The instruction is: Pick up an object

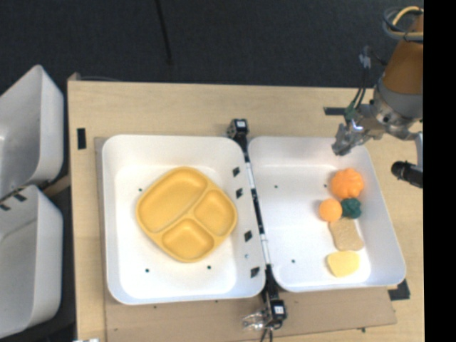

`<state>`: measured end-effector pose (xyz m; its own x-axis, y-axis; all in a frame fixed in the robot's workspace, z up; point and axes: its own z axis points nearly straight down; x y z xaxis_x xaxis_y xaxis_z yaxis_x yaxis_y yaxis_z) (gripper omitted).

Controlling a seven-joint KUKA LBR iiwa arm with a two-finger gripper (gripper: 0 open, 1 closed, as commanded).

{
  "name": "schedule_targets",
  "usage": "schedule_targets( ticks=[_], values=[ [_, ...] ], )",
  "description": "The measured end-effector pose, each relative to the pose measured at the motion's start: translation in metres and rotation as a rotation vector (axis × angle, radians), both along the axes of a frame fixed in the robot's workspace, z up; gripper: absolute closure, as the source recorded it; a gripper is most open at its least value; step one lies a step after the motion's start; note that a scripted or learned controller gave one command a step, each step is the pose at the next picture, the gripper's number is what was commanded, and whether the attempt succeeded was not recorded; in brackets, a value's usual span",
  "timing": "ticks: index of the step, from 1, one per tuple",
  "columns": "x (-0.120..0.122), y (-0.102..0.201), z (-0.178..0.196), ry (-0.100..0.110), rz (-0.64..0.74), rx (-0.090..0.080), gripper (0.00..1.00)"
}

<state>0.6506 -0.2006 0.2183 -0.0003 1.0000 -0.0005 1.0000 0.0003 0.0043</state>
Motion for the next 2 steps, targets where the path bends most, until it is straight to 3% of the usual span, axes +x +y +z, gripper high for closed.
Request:
schedule_targets(
  ticks=[2],
  values=[
    [-0.036, 0.103, 0.006, 0.004, 0.005, 0.001, 1.0]
  ],
)
